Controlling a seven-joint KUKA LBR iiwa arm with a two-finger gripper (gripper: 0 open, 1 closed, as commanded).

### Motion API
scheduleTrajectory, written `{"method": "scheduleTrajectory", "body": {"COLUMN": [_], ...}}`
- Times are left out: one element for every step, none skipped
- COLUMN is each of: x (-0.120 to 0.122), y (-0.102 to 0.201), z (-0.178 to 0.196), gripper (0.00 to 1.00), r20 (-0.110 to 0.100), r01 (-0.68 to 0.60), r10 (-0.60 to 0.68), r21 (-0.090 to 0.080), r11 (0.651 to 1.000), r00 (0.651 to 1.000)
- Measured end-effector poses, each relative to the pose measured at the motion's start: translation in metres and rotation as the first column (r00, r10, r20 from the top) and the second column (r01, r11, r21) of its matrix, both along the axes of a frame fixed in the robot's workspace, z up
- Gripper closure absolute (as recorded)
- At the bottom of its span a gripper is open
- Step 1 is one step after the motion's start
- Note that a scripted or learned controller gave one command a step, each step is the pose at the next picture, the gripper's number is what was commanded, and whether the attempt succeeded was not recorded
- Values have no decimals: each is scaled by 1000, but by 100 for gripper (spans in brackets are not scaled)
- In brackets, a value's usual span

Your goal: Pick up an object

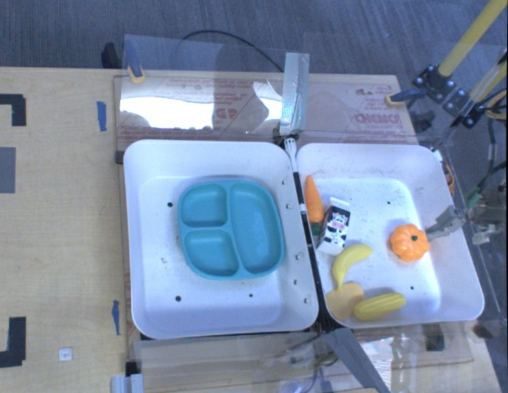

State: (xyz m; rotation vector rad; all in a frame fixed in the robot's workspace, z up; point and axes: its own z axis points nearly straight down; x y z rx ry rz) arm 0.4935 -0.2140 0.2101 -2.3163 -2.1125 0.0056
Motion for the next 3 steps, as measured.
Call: {"method": "scheduleTrajectory", "body": {"x": [44,43,67], "y": [14,13,75], "z": [-115,-109,2], "gripper": [0,100,100], "r20": [9,4,13], "r01": [-116,-114,25], "r10": [116,114,-25], "r21": [-1,-1,-2], "r11": [993,994,1000], "r00": [993,994,1000]}}
